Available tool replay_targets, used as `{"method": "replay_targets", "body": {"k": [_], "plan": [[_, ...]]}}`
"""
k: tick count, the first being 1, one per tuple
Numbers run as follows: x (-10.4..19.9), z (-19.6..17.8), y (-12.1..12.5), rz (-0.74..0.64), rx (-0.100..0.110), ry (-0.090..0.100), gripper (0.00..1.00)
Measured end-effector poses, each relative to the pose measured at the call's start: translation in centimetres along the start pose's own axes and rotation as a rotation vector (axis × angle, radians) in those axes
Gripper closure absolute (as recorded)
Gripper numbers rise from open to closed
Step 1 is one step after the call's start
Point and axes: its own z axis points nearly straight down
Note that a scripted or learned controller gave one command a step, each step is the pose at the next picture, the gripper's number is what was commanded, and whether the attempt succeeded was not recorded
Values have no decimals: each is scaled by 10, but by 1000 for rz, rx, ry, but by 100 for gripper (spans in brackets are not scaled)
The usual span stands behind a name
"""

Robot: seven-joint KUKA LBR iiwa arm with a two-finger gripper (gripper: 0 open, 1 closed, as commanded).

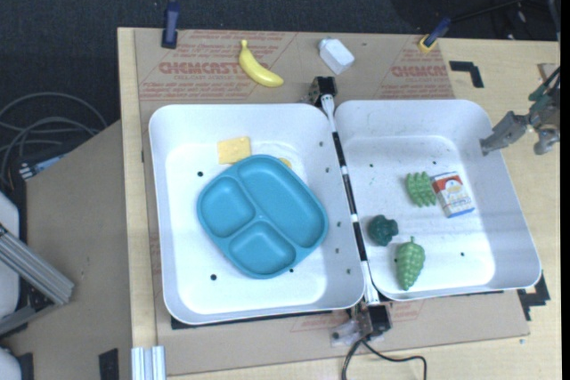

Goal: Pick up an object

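The right bin (472, 116) holds a ridged green piece (419, 189), a small red, white and blue box (453, 193), a dark green broccoli-like toy (383, 230) and a light green bunch of grapes (409, 262). My gripper (521, 141) hangs at the bin's far right rim, well apart from all of them. It stands open, and nothing is between its fingers. The box is the nearest object, to its lower left.
The left bin (178, 138) holds a blue divided plate (260, 214) and a yellow block (234, 149) behind it. On the bench beyond the bins lie a banana (258, 67) and a small white object (337, 55). Clips sit along the bench's back edge.
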Motion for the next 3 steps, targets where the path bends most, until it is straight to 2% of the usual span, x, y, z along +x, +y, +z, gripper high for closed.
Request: {"method": "replay_targets", "body": {"k": [1, 2, 3], "plan": [[27, 91, 96, -1, 1, 1, 0], [60, 139, 36, 0, 2, 1, 0], [83, 201, 24, 0, 4, 2, 0]]}}
